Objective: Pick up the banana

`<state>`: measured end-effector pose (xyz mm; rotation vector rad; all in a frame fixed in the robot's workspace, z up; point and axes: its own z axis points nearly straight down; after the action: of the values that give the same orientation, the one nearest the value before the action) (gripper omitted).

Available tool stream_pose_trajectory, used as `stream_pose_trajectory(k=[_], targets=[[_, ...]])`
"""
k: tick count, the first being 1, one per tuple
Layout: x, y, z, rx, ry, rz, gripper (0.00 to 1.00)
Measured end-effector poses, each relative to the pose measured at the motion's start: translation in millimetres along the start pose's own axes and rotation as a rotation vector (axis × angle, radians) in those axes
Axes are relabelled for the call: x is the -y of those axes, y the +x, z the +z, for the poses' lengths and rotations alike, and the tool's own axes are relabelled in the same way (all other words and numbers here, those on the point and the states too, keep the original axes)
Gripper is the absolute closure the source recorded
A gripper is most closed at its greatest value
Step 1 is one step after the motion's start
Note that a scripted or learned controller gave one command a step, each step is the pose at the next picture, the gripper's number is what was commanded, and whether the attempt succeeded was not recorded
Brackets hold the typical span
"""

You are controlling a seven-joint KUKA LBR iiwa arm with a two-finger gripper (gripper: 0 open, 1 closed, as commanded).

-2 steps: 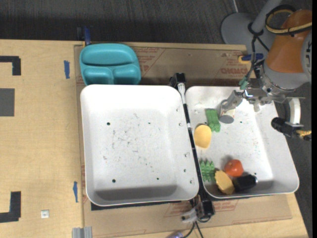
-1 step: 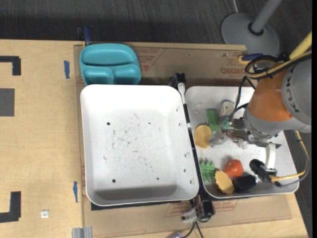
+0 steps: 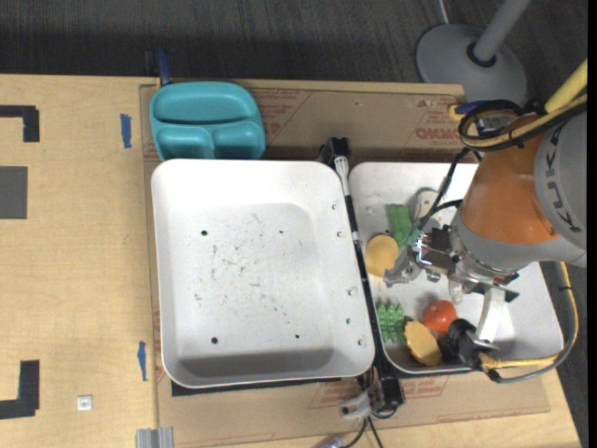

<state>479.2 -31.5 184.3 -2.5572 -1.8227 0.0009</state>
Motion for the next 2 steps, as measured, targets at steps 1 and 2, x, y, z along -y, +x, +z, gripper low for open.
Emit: stream_pose_trajectory(k=[1, 2], targets=[[19.2, 55.5, 0.1, 0.0, -0.001, -0.012, 0.0], [35.7, 107.6, 0.2, 0.0, -0.001, -0.003, 0.0]])
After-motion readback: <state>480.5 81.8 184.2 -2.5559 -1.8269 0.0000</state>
